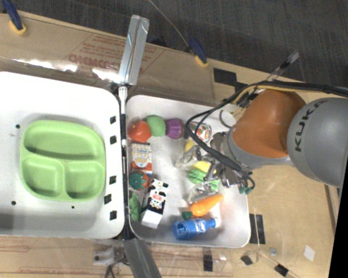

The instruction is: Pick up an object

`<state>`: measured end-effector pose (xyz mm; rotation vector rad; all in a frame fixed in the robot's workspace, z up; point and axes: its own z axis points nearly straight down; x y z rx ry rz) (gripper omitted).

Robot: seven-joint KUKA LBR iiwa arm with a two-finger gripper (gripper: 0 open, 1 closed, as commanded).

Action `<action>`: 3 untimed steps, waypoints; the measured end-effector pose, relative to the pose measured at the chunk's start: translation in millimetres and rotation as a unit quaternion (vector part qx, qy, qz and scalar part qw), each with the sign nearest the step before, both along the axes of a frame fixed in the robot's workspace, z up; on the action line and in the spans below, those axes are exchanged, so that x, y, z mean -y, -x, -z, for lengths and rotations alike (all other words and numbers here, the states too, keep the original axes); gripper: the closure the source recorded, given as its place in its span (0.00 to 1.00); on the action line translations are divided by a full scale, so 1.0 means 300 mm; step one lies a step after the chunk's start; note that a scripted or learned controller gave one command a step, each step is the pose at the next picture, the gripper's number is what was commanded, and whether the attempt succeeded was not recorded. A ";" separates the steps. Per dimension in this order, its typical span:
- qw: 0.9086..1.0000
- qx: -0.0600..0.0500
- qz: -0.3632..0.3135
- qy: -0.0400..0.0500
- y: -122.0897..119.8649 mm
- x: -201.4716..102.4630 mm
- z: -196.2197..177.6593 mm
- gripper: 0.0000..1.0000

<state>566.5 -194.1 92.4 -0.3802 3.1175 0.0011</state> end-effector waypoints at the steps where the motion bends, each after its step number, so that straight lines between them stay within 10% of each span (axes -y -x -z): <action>1: 1.000 0.002 -0.003 0.000 -0.007 -0.006 -0.037 1.00; 2: 1.000 0.001 -0.004 0.000 -0.006 -0.007 -0.036 0.00; 3: 0.999 0.001 -0.037 0.001 -0.077 0.038 -0.001 0.00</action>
